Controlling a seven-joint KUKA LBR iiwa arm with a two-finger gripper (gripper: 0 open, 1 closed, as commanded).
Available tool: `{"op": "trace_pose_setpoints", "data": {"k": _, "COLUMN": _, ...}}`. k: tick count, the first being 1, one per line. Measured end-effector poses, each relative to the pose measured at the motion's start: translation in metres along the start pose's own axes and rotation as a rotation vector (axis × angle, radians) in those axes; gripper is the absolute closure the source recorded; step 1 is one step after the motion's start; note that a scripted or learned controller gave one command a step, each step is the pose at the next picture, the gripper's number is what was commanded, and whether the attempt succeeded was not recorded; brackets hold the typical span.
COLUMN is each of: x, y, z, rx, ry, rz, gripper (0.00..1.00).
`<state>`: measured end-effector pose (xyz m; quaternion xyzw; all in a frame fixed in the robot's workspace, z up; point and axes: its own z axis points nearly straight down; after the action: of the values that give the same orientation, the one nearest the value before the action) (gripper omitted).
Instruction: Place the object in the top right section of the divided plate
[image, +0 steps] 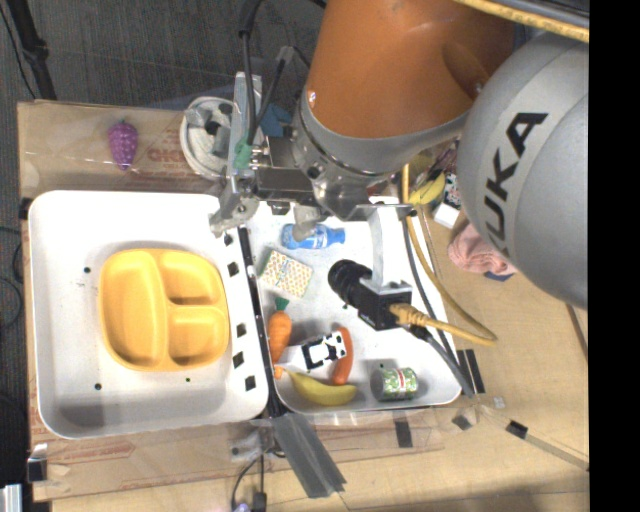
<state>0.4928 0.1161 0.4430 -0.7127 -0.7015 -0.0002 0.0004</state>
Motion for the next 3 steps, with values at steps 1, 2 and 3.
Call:
{"op": "trace_pose_setpoints", "data": {"k": 1, "x": 0.062, "y": -0.004, "z": 0.145, "rx": 0.005, "ry": -0.003, "rz": 0.138, "gripper": 0.00}}
{"op": "trace_pose_setpoints", "data": {"k": 2, "x": 0.045, "y": 0.064, "z": 0.018, "rx": 0.001, "ry": -0.001, "rz": 0.025, "gripper": 0.00}}
{"op": "trace_pose_setpoints", "data": {"k": 3, "x": 0.048, "y": 0.063, "z": 0.009, "rx": 0.006, "ry": -0.003, "rz": 0.011, "gripper": 1.00}}
